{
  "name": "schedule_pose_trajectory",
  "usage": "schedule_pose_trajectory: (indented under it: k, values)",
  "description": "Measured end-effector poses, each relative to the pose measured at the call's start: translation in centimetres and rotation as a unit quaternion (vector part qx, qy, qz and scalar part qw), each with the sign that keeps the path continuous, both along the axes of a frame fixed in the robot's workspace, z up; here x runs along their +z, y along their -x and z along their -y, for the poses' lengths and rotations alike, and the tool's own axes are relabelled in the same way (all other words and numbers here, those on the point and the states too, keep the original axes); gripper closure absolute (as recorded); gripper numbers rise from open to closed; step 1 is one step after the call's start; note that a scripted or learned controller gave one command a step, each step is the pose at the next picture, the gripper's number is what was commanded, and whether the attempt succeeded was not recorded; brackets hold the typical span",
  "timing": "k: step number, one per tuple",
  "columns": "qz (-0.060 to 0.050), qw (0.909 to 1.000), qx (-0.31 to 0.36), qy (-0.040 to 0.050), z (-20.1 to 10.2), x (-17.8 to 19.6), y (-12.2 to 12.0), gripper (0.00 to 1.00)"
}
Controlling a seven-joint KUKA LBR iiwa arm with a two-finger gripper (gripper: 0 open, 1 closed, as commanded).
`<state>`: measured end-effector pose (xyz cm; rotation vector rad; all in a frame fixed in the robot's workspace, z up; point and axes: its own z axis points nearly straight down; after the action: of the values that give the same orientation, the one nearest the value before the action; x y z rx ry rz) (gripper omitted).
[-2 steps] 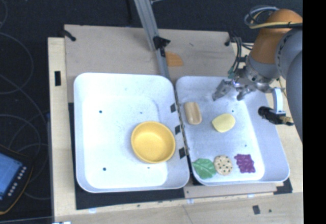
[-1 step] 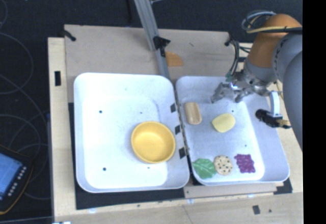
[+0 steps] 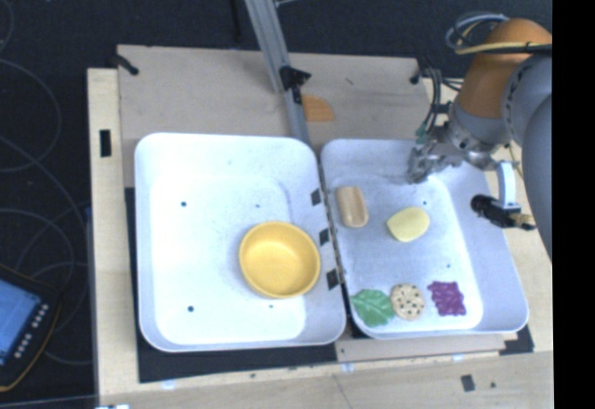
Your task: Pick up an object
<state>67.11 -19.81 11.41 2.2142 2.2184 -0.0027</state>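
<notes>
A robotics laboratory test cell. A plywood bench (image 3: 214, 86) stands on a dark floor strewn with loose cables (image 3: 37, 165); two white bins (image 3: 177, 165) sit side by side on it, under a slanted aluminium rail (image 3: 265, 21). An industrial arm (image 3: 507, 86) reaches in at right, and a handheld control pendant (image 3: 17, 323) lies at lower left.

no legible text, labels, brand marks, numbers or signs anywhere, bins (image 3: 167, 212) plain white with only small dark specks, screen of the device (image 3: 19, 316) at lower left glowing blue but too blurred to read
</notes>
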Motion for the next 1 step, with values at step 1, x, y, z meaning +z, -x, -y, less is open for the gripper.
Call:
schedule_pose_trajectory:
  k: [1]
  values:
    - [0.001, 1.0000, -0.002, -0.0025, 0.05, 4.94, 0.73, 1.00]
